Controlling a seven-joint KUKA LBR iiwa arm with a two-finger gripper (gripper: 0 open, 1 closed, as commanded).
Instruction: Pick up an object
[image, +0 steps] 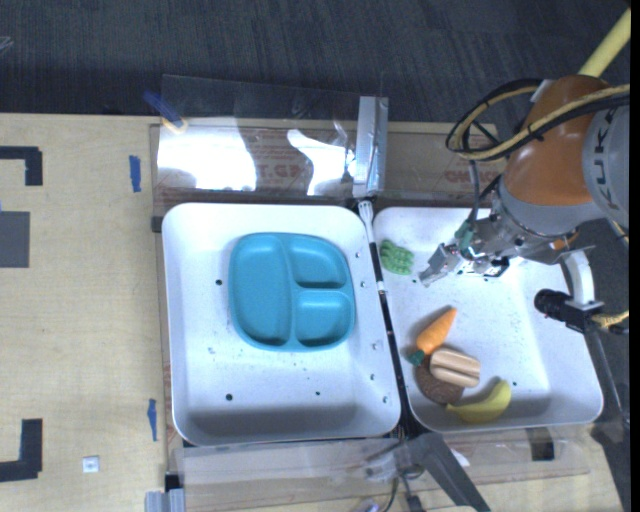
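A teal divided plastic plate (292, 290) sits in the white left bin (190, 330). Right of that plate lie a green ridged toy (396, 259), an orange carrot (437, 330) and a yellow banana (486, 401).

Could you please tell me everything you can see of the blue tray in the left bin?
The blue tray is a rounded, glossy piece that looks like plastic, a uniform light blue. It has three compartments: one large on the view's left, two smaller stacked on the right. It lies flat, open side up, near the middle of the left bin, resting on the floor. Nothing lies in it.

Bright overhead light, glare on plastic sheet (255, 150)
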